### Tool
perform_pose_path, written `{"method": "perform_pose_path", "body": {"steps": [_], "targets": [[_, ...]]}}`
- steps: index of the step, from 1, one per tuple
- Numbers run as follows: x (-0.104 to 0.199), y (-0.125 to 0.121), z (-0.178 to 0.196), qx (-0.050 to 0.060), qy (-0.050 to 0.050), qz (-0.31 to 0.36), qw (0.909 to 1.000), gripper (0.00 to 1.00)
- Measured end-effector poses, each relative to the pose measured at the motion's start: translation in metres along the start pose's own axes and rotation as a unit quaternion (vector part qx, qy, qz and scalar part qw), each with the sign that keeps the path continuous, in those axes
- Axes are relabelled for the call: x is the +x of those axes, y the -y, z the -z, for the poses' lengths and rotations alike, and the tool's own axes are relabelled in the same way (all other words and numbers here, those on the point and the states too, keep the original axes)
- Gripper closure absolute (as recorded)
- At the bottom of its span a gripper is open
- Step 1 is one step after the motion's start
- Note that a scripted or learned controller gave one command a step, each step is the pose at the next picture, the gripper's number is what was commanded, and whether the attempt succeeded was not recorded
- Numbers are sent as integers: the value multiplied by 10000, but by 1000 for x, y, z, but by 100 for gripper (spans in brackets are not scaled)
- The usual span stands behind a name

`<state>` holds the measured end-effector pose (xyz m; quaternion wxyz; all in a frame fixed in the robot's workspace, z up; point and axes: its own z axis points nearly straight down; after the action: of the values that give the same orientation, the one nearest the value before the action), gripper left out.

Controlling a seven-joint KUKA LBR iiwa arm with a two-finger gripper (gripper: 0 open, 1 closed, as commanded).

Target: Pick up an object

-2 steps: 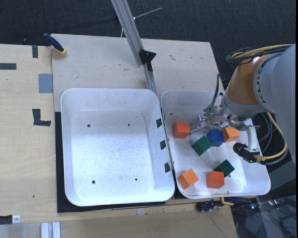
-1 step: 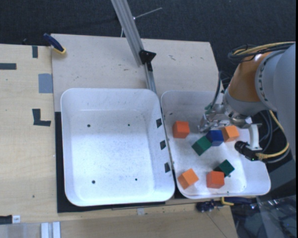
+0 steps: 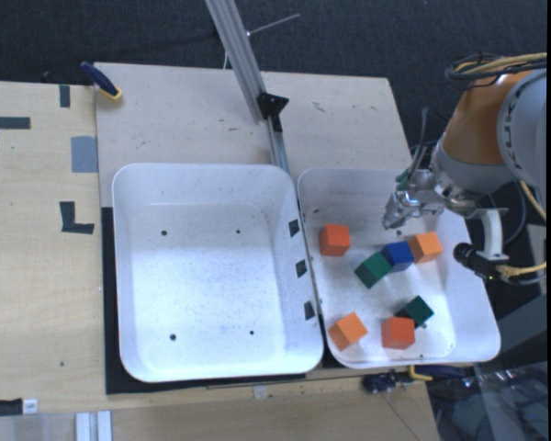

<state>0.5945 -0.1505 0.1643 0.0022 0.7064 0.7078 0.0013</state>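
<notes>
Camera view, pincer (image 3: 397,217): hangs over the right bin (image 3: 468,338), just far of the blue block (image 3: 399,253); I cannot tell its state.
Why there: likely lining up on the central cluster, blue block touching a green block (image 3: 374,269) and an orange block (image 3: 427,245).
Other blocks: red-orange block (image 3: 334,239) to the left; three more near the front wall.
Hard to read: pincer tips blur against the white; arm (image 3: 482,141) cut off at right.
</notes>
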Motion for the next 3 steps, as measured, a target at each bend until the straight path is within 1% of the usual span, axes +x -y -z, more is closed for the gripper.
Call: {"method": "perform_pose_path", "body": {"steps": [1,2,3], "targets": [[8,-6,51,28,-2,1,10000,100],[9,-7,85,11,-3,1,10000,100],[63,18,86,34,-10,16,10000,100]]}}
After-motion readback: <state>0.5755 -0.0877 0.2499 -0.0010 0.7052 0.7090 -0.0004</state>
